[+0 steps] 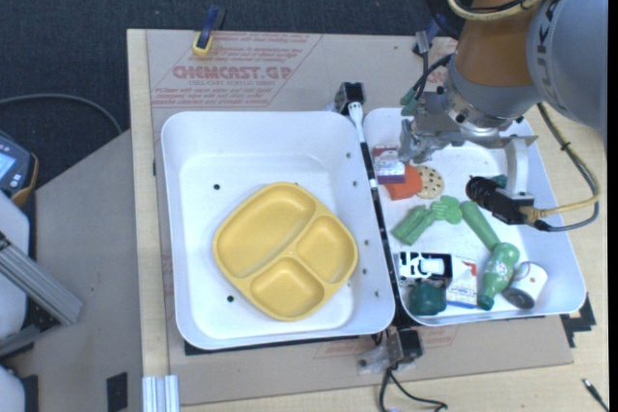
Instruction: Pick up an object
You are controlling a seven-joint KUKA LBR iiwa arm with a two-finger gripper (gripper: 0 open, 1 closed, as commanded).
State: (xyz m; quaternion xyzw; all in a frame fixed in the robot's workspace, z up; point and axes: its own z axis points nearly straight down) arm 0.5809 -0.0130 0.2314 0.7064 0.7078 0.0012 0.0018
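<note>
The gripper (413,148) hangs low over the right bin (570,275), near its far left corner, and I cannot tell how it is set. Just beside it lies one small purple and red box (389,168), then one orange round thing (418,181) and one speckled cookie (432,181). Two green toys (long ones) (428,218) (496,258) slant across the bin. One yellow tray (284,249) sits in the left bin (183,159).

A plain yellow three-compartment plastic tray (285,251) lies in the white left bin (193,150); the white right bin (560,256) holds bright green plastic pieces (430,219) (one darker green bottle (498,271)) and an orange disc (416,180).
</note>
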